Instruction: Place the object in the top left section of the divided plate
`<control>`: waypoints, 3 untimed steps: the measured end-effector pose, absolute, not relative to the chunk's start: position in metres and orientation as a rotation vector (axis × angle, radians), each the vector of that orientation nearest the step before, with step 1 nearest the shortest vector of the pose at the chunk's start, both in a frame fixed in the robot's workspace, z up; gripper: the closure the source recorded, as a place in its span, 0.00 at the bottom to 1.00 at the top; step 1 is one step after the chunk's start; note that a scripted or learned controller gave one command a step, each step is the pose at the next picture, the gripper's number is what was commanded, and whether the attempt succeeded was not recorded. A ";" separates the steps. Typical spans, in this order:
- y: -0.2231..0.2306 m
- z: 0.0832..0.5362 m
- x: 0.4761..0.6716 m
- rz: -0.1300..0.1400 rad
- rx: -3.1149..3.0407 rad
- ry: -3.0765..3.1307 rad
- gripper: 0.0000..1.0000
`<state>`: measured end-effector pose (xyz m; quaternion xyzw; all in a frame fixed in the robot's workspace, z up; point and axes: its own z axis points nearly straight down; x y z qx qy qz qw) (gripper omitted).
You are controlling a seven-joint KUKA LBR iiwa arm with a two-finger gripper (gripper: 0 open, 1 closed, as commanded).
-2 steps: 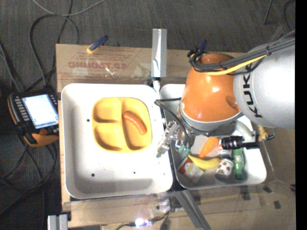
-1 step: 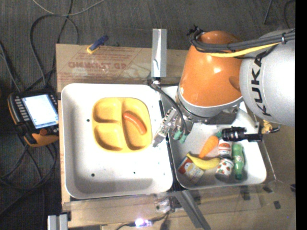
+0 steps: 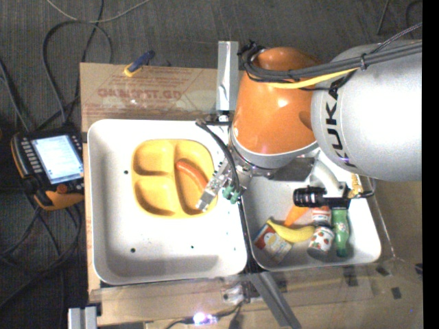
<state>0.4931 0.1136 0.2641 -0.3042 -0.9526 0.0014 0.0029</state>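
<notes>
A yellow divided plate lies in the left bin, toward its far right. A reddish sausage rests lengthwise in the plate's large right section. The two smaller sections on the left side hold nothing. My gripper hangs over the plate's near right rim, just past the sausage's lower end. Nothing shows as held in it. The orange and grey arm covers the space between the two bins.
The right bin holds a banana, an orange carrot, a green bottle, two small cans and a packet. Cardboard lies behind the left bin. A handheld screen sits at the left.
</notes>
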 end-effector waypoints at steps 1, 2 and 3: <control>0.127 0.270 0.551 0.006 -0.664 -3.069 1.00; 0.138 0.283 0.540 0.007 -1.148 -2.922 1.00; 0.065 0.193 0.483 0.007 -0.968 -2.981 1.00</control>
